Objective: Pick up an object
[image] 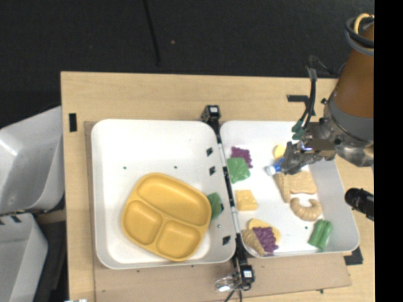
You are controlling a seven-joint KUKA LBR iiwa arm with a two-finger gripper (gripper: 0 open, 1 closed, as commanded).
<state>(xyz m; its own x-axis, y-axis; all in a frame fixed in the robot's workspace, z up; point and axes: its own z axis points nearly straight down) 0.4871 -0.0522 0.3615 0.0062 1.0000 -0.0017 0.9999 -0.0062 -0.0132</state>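
The gripper [291, 161] is down in the right bin [334, 187], low over its upper right part, and whether it is clenched or released cannot be told from this angle. Just beside its tip sit a small yellow piece [279, 150] and a bit of blue [272, 168]. Right below it lies a tan toast slice [298, 185], and touching that, a croissant [306, 207]. Further down, near the bin's lower right corner, a green pickle [320, 234] lies tilted. Over toward the divider: purple grapes [241, 155], a green leaf [237, 168] just under them, then a yellow cracker [245, 200]. At the bottom edge, another purple bunch [266, 238] rests on a tan piece [253, 239]. Across in the left bin [126, 143], a yellow divided plate [166, 215] sits, with a green item [215, 204] tucked at its right edge.
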